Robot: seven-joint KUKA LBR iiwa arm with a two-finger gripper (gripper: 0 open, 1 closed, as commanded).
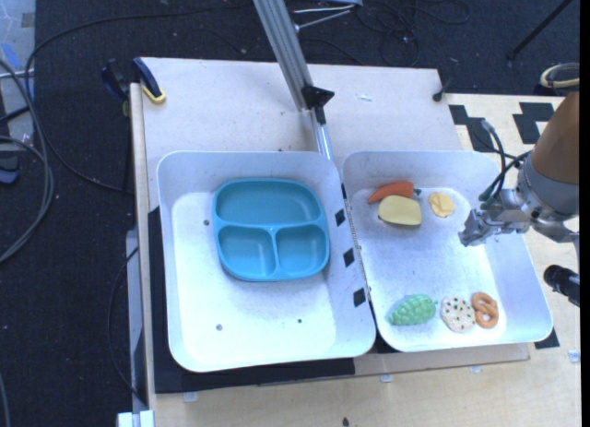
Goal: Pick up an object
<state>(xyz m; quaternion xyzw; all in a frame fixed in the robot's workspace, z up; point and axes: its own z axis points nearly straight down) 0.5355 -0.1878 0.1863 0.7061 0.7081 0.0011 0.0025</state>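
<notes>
Camera view looks down on 2 bins; take the right bin [516, 278] as your landmark. Nearest you, along its front edge, sit 3 small pieces in a row: a green bumpy piece [412, 310], a pale speckled cookie-like piece [456, 314] touching a brown pretzel-like piece [485, 309]. Further back, near the bin's rear, a yellow wedge [401, 211] lies touching a red-orange pepper-shaped piece [392, 191], with a small yellow piece [442, 204] just beside them. The gripper [481, 225] hangs over the bin's right side, between the front row and the rear group, and nothing shows between its tips; whether the claw is wide or narrow you cannot tell at this scale. Left of the right bin, the other bin [184, 324] carries a blue divided tray [272, 229]. Beyond both, a metal strut [281, 33] slants across the bench.

Any piece will serve as the object. You would probably do best with the small yellow piece, near the gripper and standing apart from the wedge. Centre over it and descend straight; the touching pairs risk a double grab or a nudge. No brand, label or readable writing is visible; the black-and-white marks behind the right bin carry no text.
</notes>
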